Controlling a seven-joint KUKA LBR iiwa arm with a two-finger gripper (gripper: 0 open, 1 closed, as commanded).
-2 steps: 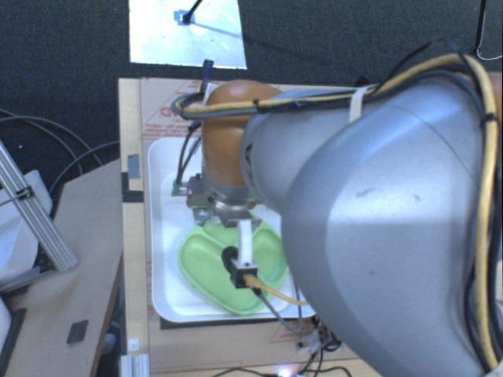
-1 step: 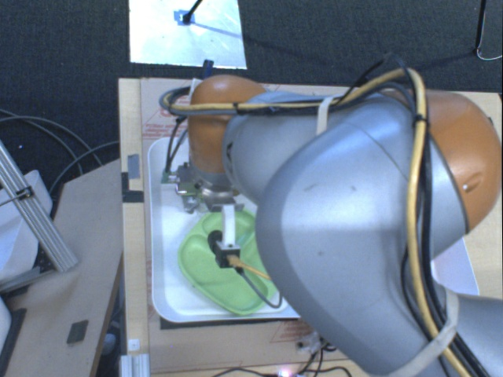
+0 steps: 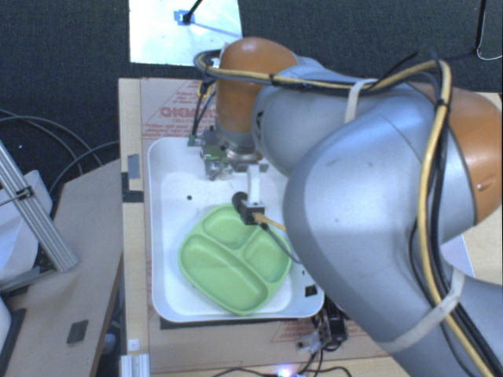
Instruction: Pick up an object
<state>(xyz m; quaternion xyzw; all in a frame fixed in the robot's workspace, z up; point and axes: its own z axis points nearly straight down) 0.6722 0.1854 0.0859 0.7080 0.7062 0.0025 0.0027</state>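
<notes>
Jaws: cannot tell whether they are apart or closed; the gripper (image 3: 214, 166) is seen from above, under its own wrist, and nothing shows between them.
Gripper position: low over the far part of the white bin (image 3: 167, 210), close to the far wall and well apart from the left wall.
Arm: the grey arm (image 3: 369, 210) comes in from the right and covers the bin's right side.
Task thing: a green plate (image 3: 228, 269) with three compartments lies flat in the near half of the bin, set at a slant.
Plate edges: the near rim sits just beside the bin's near wall. The left rim stands off the left wall with a strip of bare floor between. The right rim runs under the arm.
Gap: the gripper is apart from the plate, beyond the plate's far rim.
Open room: bare white floor in the far left of the bin, with one small dark speck (image 3: 189, 198).
Under the bin: a cardboard sheet (image 3: 169, 108) with red print shows past the far wall.
</notes>
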